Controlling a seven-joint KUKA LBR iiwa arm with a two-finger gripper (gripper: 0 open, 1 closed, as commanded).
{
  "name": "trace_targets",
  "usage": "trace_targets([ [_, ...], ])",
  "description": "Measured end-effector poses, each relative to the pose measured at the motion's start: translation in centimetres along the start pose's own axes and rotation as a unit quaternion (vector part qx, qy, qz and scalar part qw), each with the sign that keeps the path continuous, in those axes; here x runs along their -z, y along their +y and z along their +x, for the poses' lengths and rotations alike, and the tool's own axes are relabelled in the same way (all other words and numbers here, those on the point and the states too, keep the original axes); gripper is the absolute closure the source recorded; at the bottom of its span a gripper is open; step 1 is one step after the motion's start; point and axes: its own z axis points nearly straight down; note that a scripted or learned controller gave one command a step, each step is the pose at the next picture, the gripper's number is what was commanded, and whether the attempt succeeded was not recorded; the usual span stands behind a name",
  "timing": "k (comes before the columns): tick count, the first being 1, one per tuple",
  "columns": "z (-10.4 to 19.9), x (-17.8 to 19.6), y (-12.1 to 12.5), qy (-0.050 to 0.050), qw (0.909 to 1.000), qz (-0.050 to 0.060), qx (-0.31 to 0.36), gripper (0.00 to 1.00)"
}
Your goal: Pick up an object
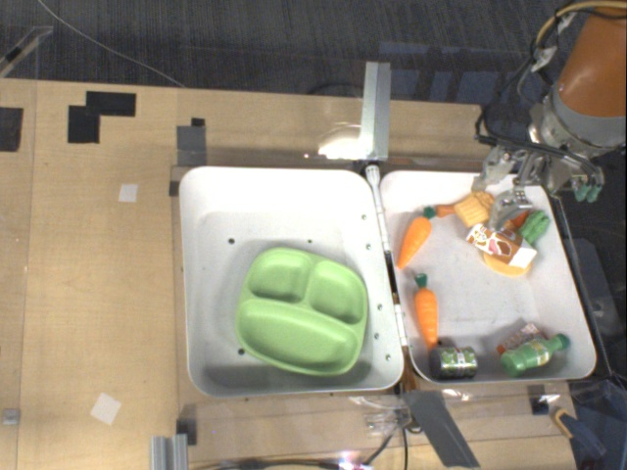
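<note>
Objects for picking lie scattered in the right-hand shallow white plastic bin [578,306], while the left-hand shallow white plastic bin [201,262] bears a large lime-green three-compartment plastic tray [302,309], the biggest thing on the bench. Next in size, the grey arm with its orange band [591,67] reaches in over the right bin's far corner, and its two-finger gripper [511,202] hangs low just above a small cluster there: a red-and-white packet on a yellow disc [502,247], a tan cracker-like square [474,207] and a small green piece [535,226]. Elsewhere in that bin lie two orange toy carrots, one near the far left [414,239] and one at mid-left [426,315], a green toy bottle [532,355] and a small dark tin can [456,361] along the near wall. Whether the claw is spread or closed cannot be told from this slant; it may be touching the cluster, but nothing shows between its fingers. By my judgement the pick is at the approach stage: grasping and lifting are not yet done.
</note>
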Motion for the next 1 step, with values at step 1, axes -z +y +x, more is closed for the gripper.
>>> trace_targets([
  [1,-4.22,-1.09,-7.93,0.002,1.0,0.001,0.009,1.0],
])
